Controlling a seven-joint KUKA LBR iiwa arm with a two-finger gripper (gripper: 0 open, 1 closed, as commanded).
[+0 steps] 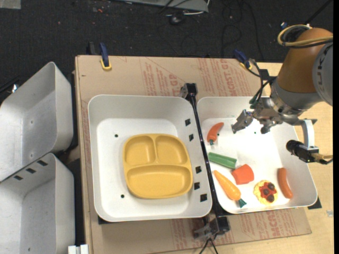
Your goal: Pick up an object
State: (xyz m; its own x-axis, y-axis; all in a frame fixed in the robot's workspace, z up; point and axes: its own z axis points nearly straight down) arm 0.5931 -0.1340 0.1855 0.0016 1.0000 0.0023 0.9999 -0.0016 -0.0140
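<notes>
Camera view. The arm (304, 62) reaches in from the right over the right bin (302, 194). Its gripper (257, 121) hangs above the bin's upper part with fingers spread and nothing between them. Below it lie toy foods: a small red-orange pepper (214, 132) near the left wall, a green stick (222, 160), a red wedge (243, 174) just beside it, a carrot (228, 186), a small pizza (265, 191) and a sausage (285, 182) toward the right. The left bin (100, 142) holds a yellow divided tray (157, 165).
</notes>
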